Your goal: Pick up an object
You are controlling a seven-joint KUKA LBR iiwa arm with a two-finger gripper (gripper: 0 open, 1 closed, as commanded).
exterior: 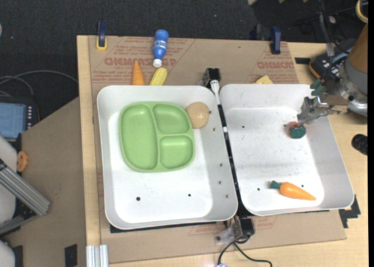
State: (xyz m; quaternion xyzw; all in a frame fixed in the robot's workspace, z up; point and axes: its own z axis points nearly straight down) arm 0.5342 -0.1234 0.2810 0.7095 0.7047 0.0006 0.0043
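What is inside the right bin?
The right bin holds an orange toy carrot near its front edge and a small green-and-red object directly below the gripper, which partly covers it.

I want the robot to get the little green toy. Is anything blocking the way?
No, nothing visible. The gripper is right beside the small green object in the right bin. The toy carrot lies apart, near the front.
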